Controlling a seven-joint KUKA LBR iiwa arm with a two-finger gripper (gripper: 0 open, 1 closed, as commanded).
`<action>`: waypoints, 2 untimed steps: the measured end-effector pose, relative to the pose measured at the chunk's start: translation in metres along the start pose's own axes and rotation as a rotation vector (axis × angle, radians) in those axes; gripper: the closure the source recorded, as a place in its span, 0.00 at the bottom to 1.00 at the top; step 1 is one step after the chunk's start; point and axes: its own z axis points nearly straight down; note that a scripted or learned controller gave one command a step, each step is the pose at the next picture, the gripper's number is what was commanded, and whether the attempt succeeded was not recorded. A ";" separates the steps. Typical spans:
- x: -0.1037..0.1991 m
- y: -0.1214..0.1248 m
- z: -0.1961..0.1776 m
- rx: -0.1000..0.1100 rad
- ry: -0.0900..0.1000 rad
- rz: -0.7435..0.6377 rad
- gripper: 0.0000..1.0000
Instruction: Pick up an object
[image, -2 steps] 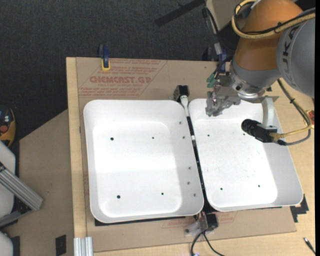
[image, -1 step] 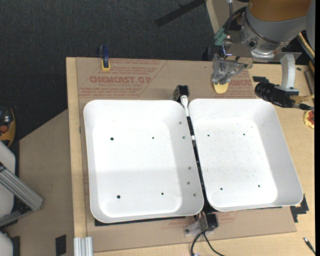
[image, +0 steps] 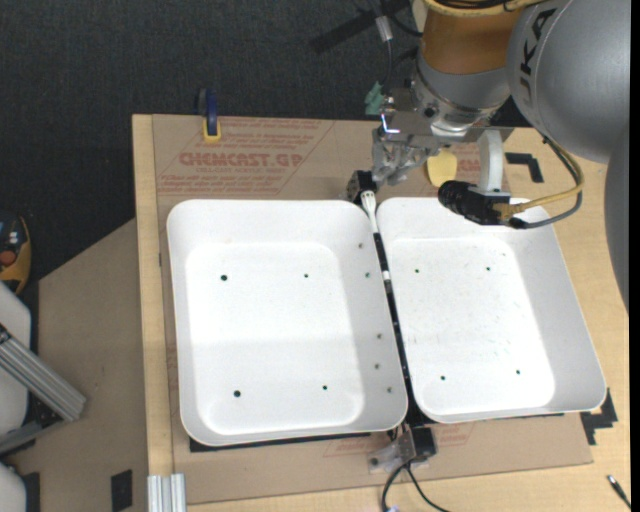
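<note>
Camera view showed the gripper (image: 397, 160) at upper centre of the frame, over the far rim of the right bin (image: 560, 330); open or closed, I could not tell. The likeliest target, a pale yellow piece (image: 440, 167), lay just right of it, outside the bin.

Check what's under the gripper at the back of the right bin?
Under the gripper sit the brown board and the right bin's back rim. A pale yellow piece shows beside it. Anything directly beneath the wrist is covered by the arm.
</note>
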 end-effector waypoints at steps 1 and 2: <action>-0.018 -0.016 -0.021 -0.004 0.000 0.005 1.00; -0.147 -0.022 -0.093 -0.016 -0.007 0.016 1.00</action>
